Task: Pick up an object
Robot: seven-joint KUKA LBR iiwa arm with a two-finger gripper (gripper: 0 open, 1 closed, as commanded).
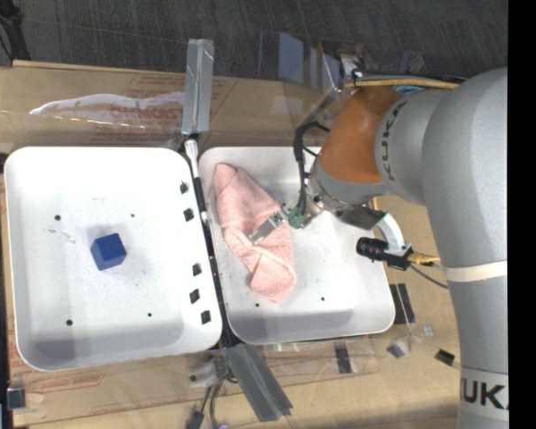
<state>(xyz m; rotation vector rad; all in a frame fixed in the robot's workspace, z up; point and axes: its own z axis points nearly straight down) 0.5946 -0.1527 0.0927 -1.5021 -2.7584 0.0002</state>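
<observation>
The bench [89,105] is topped with flat brown cardboard, creased and printed with faded red lettering, and a strip of clear crinkled plastic [107,107] lies along its far side. Beyond the bench the floor [250,7] is dark grey and ribbed like carpet. Two shallow white bins sit side by side, touching along a dark seam fitted with small black clips, and grey metal brackets stand at the near and far ends of that seam.

The left bin [36,239] is smooth, glossy plastic with rounded corners and a few dark specks on its floor. A small blue cube [108,250], matte and sharp-edged, rests left of its middle, well apart from the walls.

The right bin [357,307] holds a pink cloth [250,217], soft and terry-like, rumpled into a long folded band that runs from the far left corner toward the bin's middle (its near end is bunched thicker).

The arm [456,177] is smooth grey with an orange band, reaching in from the right. Its gripper [281,222] is down at the cloth's right edge, one thin metal finger [266,231] lying on the fabric; whether it is wide, narrow or pinching the cloth cannot be told here.
</observation>
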